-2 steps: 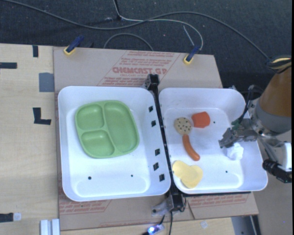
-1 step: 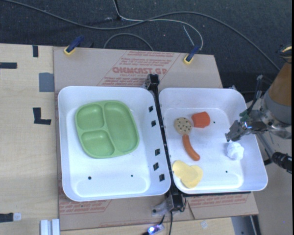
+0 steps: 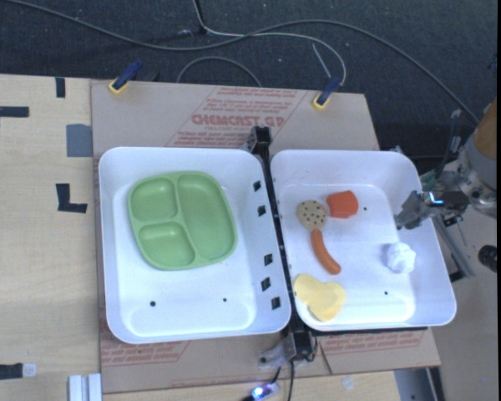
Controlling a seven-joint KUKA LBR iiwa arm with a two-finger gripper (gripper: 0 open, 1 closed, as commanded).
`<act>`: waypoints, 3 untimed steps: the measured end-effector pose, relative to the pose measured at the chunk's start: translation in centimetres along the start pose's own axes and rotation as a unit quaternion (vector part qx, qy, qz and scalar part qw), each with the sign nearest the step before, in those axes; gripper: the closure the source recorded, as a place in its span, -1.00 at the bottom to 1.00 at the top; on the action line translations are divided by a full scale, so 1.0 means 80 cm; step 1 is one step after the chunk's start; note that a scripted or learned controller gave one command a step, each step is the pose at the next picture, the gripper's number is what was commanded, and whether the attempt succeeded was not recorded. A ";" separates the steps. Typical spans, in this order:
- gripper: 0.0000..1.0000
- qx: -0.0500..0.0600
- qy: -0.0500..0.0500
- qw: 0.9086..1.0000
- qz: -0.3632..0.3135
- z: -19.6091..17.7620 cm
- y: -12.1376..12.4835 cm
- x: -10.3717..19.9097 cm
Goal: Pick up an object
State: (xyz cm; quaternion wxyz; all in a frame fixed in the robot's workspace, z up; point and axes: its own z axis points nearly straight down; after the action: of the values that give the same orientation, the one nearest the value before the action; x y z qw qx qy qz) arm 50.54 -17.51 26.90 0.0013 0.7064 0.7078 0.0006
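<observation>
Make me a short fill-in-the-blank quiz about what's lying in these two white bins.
1. The green plastic divided plate lies in the ____ bin.
2. The long orange sausage-shaped toy lies between the speckled round cookie and the ____ heart-shaped piece.
3. The crumpled white lump lies nearest the right bin's ____ wall.

Missing words: left; yellow; right

Green divided plate [image 3: 182,220]; red block [image 3: 342,204]; orange sausage [image 3: 326,252]; yellow heart [image 3: 321,296] (pale); speckled tan cookie [image 3: 311,215].

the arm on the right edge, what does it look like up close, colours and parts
The arm is grey metal with an orange band above the wrist. Its wrist end looks blocky, carrying a small blue-white light, and ends in a dark gripper. A thin dark cable runs up beside it.
</observation>
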 end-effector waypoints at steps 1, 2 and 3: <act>1.00 0.001 0.000 1.000 0.000 -0.026 0.001 0.000; 1.00 0.002 0.001 1.000 -0.002 -0.005 0.032 0.064; 1.00 0.002 0.001 1.000 -0.002 0.008 0.040 0.127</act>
State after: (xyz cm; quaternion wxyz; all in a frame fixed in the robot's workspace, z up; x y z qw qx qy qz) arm 53.69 -7.35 26.27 -0.0012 0.7049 0.7093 -0.0004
